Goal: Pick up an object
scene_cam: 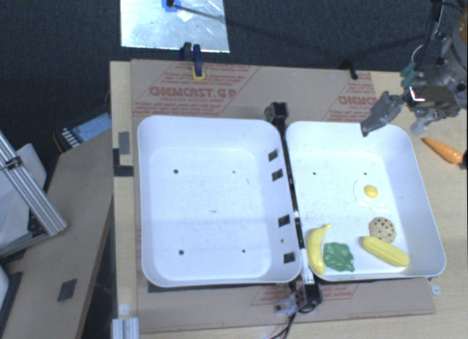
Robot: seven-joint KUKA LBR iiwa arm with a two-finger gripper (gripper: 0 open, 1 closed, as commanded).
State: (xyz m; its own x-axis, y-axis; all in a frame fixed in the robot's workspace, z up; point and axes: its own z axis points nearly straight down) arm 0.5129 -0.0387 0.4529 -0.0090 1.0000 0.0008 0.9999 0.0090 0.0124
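The claw is seen with fingers spread apart, nothing between them, above the right bin's far rim. Smooth plastic food is gathered at that bin's near end: a curved banana lying near-to-far, a leafy green, a ridged corn cob lying crosswise, a round cookie.

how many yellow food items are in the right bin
3. The banana lies at the near-left corner beside the green leafy piece, the corn cob at the near-right, just below the cookie, and the fried egg, with its yellow yolk, mid-right. Nothing seems hidden.
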